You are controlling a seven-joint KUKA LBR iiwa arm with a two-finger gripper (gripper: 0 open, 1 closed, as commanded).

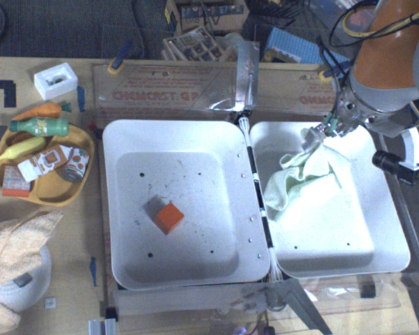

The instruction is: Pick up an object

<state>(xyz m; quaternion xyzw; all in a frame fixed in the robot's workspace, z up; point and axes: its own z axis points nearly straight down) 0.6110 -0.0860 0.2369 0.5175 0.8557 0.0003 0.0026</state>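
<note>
At the far left of the frame, a yellow bowl [56, 190] sits on the tabletop [7, 89], heaped with toy food: a green bottle [40, 126], a banana [17, 149] and small packets. Above it lies a small white box [56, 81]; below it, in the lower left corner, a peach cloth [17, 257] is bunched up. A clear plastic sheet [174, 93] with red lettering runs along the top of the two bins. The left bin [126, 142] holds one thing, an orange cube [170, 218], lying a little left of the bin's centre with its shadow just beside it. The right bin [384, 253] holds a pale green rag [293, 183], crumpled in the bin's upper left part, one corner drawn up toward the upper right. The pincer [326, 129] hangs over the top of the right bin, at that raised corner; its tips meet the rag's edge and appear pinched on the fabric, though the view is too small to be sure of the grip. The arm [387, 54], with its orange band, fills the upper right corner of the frame. Cables and boxes clutter the floor along the top.
</note>
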